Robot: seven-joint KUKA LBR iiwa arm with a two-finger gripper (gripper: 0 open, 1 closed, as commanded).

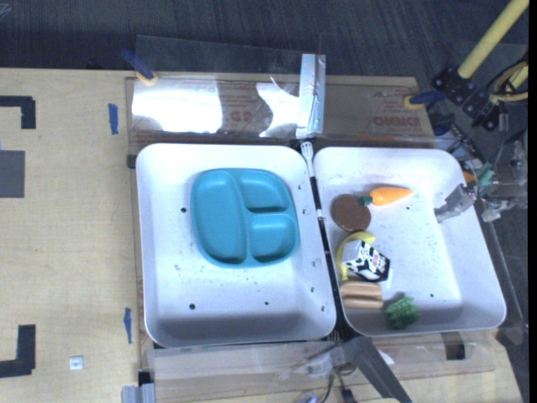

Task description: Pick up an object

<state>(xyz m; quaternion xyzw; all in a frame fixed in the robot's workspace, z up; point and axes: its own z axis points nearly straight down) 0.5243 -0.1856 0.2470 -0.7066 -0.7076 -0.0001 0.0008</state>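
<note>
From my remote station I see two shallow white plastic bins side by side on the pale wooden worktop [59, 225]. The left bin [159, 275] holds a blue plastic divided plate [244, 216] with three compartments, lying flat near the bin's middle. The right bin [470, 284] holds five small items along its left side, from far to near: an orange toy carrot with a green tip [388, 196]; a round brown disc [350, 212] just beside the carrot's green end; a yellow toy with a black-and-white patterned part [362, 260]; a tan, banded, roll-shaped toy [362, 295] touching the patterned toy's near edge; and a green toy broccoli floret [400, 311] just beside the roll.

The end effector [470, 193] sits over the right bin's far right corner, well apart from all five items, with nothing seen between its fingers. I cannot tell whether the fingers are spread or pressed together. A clear plastic sheet [218, 99] stands behind the left bin.
</note>
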